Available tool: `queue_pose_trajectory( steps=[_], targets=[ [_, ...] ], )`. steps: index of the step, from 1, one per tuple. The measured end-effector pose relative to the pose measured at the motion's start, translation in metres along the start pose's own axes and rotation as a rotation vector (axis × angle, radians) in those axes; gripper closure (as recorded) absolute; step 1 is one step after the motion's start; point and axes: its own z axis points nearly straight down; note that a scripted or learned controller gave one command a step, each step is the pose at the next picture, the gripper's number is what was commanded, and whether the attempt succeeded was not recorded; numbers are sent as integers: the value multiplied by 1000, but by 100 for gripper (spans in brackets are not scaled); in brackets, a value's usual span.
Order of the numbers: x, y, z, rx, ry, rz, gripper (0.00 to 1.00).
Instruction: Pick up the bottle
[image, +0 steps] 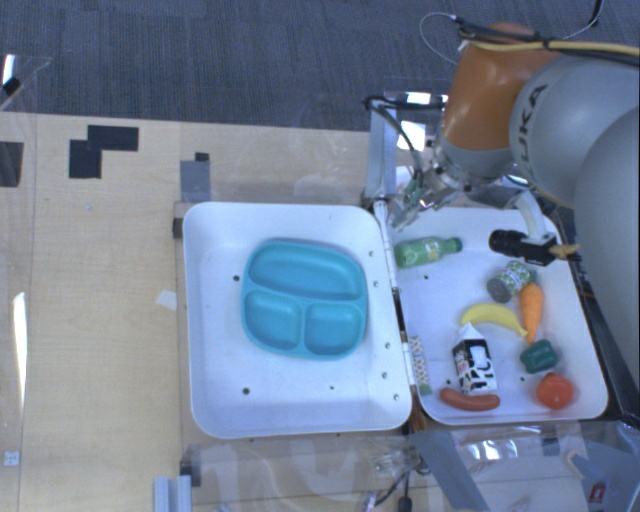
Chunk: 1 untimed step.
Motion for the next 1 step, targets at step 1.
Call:
queue_pose_trajectory(
  steps=[1],
  targets=[
    [83, 3, 2, 7, 2, 675, 100]
  ],
)
